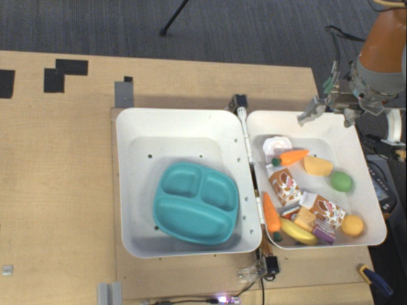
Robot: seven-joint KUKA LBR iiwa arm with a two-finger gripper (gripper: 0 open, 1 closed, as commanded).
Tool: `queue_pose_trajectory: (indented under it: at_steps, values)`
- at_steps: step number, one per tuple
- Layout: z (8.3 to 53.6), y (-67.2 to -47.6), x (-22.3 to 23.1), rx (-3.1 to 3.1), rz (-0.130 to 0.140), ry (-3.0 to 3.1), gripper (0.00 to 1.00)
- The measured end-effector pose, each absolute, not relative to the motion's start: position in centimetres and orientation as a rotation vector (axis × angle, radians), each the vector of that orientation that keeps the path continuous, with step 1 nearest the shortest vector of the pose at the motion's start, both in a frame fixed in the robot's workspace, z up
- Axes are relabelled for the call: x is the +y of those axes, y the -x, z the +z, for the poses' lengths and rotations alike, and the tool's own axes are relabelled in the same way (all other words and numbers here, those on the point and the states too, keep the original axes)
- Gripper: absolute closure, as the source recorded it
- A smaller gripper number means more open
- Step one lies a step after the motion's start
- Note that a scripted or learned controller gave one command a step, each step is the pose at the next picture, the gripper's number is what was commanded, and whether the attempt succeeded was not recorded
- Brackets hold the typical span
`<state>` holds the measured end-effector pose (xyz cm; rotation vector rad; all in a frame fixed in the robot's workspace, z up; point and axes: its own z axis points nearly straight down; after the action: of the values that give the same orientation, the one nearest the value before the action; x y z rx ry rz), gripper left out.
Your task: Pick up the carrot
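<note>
The arm (383, 49) is fat and round with an orange band, grey below it. At 9 o'clock of the grey part sit thin grey metal pieces.

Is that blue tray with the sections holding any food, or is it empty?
Empty. The tray lies flat in the left bin, and its three sections show bare teal. The food, carrot included, is in the right bin.

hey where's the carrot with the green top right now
The carrot lies in the right bin, near its far end, just below a white cup and left of a yellow fruit. A second orange carrot lies along that bin's left wall.
</note>
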<state>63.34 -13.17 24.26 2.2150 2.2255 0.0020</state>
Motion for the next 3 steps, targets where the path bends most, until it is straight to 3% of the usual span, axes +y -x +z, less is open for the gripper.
queue_pose_trajectory:
  at_steps: [1, 2, 3]
  values:
    - [10.9, -60.7, -13.5, 2.483, 0.001, -1.925, 0.0]
    - [8.6, -59.9, -16.0, 2.263, 0.003, -2.174, 0.0]
    - [9.8, -60.2, -16.0, 2.26, 0.008, -2.167, 1.0]
